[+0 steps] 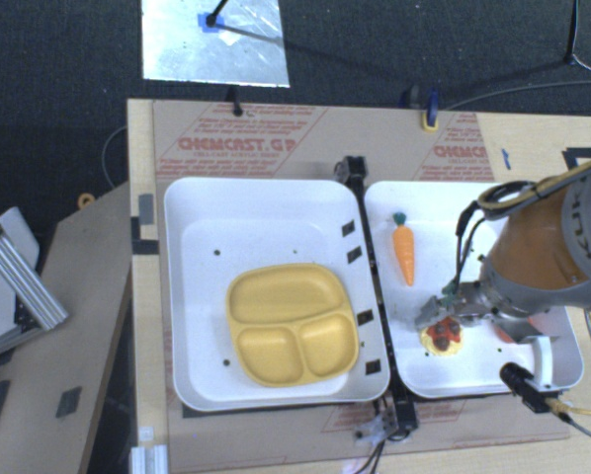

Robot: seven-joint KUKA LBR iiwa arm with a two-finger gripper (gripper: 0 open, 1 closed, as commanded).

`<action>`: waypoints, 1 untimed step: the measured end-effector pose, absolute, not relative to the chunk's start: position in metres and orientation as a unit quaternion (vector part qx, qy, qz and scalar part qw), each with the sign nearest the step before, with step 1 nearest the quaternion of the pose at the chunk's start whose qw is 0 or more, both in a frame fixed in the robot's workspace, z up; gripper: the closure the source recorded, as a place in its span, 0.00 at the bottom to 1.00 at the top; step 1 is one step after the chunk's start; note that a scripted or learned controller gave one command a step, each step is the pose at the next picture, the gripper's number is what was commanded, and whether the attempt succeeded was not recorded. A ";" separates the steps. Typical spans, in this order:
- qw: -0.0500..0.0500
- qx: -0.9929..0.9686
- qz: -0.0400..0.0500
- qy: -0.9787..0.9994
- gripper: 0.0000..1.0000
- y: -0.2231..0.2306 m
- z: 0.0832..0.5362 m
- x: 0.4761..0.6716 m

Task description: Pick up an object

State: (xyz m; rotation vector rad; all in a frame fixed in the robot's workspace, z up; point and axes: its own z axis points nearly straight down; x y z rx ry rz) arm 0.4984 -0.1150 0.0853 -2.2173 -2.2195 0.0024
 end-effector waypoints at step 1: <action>-0.002 -0.707 -0.001 -0.708 1.00 -0.116 0.100 0.501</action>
